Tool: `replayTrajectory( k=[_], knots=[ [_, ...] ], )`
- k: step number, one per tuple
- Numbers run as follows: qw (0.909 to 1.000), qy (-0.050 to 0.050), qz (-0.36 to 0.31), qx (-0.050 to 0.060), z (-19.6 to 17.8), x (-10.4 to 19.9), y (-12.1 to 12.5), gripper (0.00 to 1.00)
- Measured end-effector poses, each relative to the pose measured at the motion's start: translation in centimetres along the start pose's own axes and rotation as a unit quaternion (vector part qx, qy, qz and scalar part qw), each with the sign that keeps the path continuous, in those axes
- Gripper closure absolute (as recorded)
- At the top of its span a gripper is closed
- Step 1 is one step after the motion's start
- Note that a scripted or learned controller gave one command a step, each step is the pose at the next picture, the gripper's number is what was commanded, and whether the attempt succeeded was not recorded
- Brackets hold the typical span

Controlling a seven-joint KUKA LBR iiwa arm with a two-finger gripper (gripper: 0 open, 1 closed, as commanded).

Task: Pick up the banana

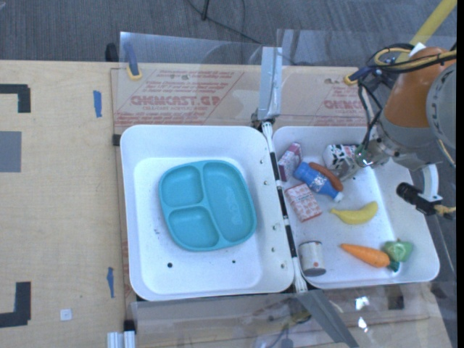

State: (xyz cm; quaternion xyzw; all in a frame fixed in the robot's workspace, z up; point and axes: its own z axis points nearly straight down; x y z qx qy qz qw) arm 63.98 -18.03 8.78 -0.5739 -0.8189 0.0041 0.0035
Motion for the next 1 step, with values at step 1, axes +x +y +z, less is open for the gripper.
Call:
replayTrajectory(
  k=[1],
  knots=[
    [0.9998, -0.002, -0.017, -0.007, 0.02, -2.05, -1.4, 1.0]
  ],
)
